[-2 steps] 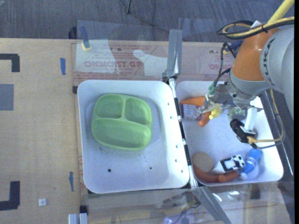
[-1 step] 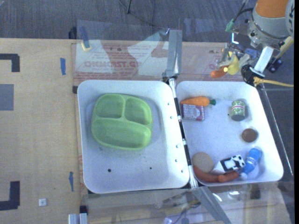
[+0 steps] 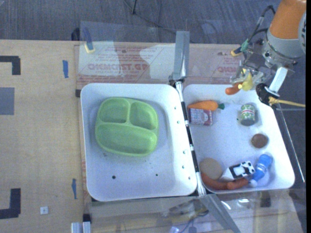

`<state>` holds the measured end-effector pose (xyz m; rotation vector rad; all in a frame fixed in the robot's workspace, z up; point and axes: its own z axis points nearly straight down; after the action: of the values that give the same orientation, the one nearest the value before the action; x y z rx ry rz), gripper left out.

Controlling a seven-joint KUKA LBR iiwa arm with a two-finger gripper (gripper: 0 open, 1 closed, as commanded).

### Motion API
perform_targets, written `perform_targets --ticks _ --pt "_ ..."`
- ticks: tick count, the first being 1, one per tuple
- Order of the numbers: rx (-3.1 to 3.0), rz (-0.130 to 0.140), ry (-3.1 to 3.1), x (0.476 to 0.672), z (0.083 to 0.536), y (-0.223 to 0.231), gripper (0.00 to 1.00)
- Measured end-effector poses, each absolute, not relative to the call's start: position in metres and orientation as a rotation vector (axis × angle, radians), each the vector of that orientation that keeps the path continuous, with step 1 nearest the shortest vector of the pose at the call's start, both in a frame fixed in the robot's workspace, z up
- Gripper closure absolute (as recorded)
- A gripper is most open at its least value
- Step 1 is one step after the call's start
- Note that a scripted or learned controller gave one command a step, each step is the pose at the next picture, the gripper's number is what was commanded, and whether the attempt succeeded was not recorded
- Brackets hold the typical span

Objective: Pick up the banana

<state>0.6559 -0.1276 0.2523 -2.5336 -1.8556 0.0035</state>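
The banana is a small yellow piece hanging over the back edge of the right bin, with an orange bit showing at its left end. My gripper is at the upper right, under the orange band of the arm, and is shut on the banana, which sits between its fingers. The banana is off the bin floor, and the gripper body hides its upper part.
The right bin holds a carrot, a red carton, a can, a brown round piece, a tan disc, a sausage, a black-and-white toy and a blue bottle. A green divided plate lies in the left bin.
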Motion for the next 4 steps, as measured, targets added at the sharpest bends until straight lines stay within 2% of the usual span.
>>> perform_targets --ticks 1,2,3,4 --pt "-2.513 0.002 -1.884 0.667 0.185 -0.181 1.0" --pt "-2.589 0.0 -1.781 0.66 0.274 -0.124 1.0" --pt "-2.671 0.003 -1.651 0.659 0.201 -0.147 1.0" --pt "-2.784 0.0 -1.459 0.667 0.276 -0.201 1.0"
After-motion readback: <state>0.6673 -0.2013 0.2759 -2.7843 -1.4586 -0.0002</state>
